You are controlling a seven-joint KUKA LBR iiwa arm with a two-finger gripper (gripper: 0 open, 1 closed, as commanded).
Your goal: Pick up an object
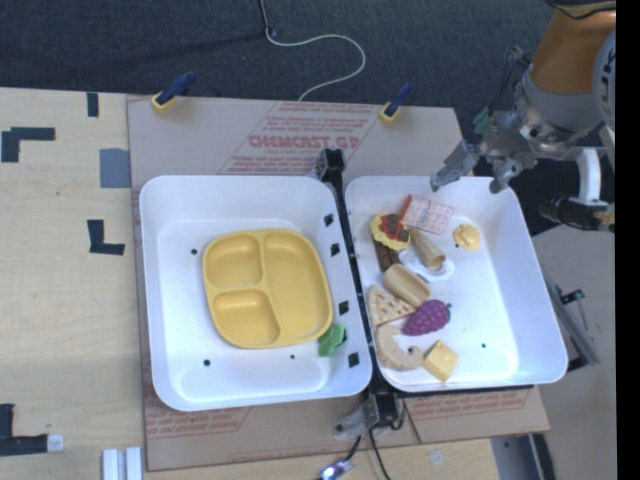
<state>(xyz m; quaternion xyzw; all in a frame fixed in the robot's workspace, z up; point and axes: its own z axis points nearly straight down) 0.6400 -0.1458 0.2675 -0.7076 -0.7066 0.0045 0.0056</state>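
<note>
Gripper [470,176] jaws spread, nothing between them, hovering over the right bin's [528,268] 12 o'clock rim. Toy food sits in that bin's left half: red-and-white packet [428,214] nearest, at 7 o'clock from the gripper; yellow piece [466,236] at 6; then bread roll [405,284], purple grapes [427,317], cheese cube [439,360]. Left bin [165,268] holds a yellow divided plate [267,288], green bit [331,340] at its 4 o'clock. Red print on the cardboard [290,138] is partly readable: "CHEMCAST".

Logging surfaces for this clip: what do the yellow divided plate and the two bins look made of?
The yellow plate looks like moulded plastic, matte: uniform colour, soft rounded compartment ridges. The left bin and right bin look like white plastic, slightly glossy, with smooth rounded rims; coated metal can't be excluded.
</note>
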